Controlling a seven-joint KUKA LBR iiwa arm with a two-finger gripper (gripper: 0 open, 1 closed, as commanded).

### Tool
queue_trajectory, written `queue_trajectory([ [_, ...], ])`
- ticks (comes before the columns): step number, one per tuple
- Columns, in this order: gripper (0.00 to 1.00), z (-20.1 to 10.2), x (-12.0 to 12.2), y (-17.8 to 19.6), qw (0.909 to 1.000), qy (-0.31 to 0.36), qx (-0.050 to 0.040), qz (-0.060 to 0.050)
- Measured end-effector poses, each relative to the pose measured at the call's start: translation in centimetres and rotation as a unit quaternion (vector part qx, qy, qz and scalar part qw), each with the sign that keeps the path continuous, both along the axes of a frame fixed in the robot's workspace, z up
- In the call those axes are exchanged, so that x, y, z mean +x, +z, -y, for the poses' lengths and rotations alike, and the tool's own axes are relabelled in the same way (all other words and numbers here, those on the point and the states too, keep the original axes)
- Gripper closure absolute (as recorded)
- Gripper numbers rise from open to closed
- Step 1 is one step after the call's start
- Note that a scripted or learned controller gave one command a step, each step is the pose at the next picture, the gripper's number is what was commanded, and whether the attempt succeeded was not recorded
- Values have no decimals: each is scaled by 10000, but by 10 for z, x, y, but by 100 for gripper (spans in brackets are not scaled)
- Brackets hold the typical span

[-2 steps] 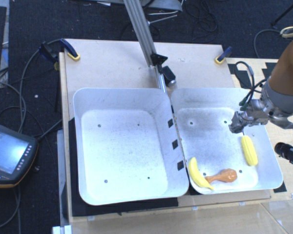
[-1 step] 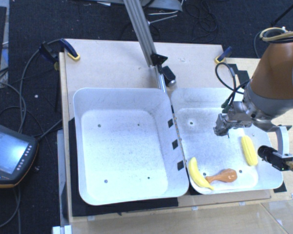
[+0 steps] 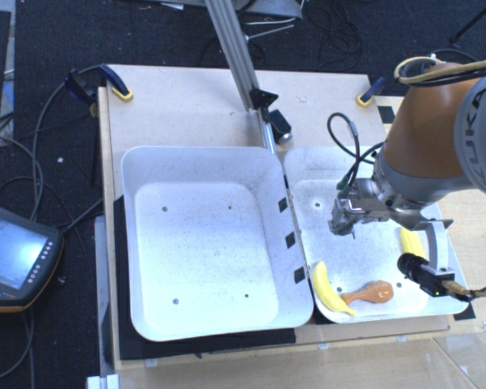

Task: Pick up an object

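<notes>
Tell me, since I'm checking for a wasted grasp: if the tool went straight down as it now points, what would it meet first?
Most likely the bare floor of the right bin. The tool hangs over open white surface; the banana and the orange drumstick-shaped toy lie nearer the front wall. Depth is uncertain from this slant.

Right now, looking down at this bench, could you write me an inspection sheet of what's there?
Surface: pale wooden bench bearing a left bin and a right bin, both shallow and white, side by side.
Job's things: in the right bin, a yellow banana by its near left corner, an orange-brown drumstick-shaped object beside it, and a yellow object partly hidden by the arm.
Clutter: yellow-tipped clamps at the bench's far corners.
Grippers: gripper hangs over the right bin's middle, above the floor, nothing seen in it.
Cables: black cable looping off the wrist; more on the floor.
Surroundings: handheld control pendant on dark carpet, left; aluminium rail slanting behind the bins.
</notes>
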State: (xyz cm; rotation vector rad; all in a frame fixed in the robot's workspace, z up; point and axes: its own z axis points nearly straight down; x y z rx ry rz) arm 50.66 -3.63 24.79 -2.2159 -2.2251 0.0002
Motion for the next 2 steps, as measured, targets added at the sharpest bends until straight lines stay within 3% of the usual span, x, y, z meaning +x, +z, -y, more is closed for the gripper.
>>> queue_trajectory([
  [2, 100, -94, 8, 2, 10000, -2, -1, 1],
])
